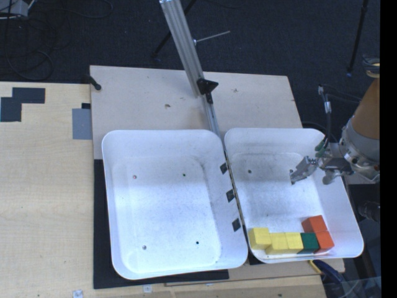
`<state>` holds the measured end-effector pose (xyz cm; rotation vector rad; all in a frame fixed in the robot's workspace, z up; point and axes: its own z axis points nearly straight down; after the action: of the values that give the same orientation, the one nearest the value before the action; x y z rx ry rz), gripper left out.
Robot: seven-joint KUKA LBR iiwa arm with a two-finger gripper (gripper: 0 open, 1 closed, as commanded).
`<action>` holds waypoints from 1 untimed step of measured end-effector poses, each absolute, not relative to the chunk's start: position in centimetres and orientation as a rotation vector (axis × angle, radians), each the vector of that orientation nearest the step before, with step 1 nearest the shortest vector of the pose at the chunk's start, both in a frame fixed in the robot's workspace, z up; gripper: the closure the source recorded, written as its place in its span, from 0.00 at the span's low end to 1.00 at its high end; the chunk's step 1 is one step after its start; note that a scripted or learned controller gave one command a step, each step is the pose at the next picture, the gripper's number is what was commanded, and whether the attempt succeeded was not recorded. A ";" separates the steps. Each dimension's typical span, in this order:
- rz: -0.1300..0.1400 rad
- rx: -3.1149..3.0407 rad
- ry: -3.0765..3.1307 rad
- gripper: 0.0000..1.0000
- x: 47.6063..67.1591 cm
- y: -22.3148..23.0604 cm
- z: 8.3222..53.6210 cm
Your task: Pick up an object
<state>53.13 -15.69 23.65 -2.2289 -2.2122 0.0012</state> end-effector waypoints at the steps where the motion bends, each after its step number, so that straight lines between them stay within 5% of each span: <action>1: -0.003 -2.222 -2.226 0.00 48.8 -16.4 11.3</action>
<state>48.79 -16.42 11.30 -2.2217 -2.2260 -0.0027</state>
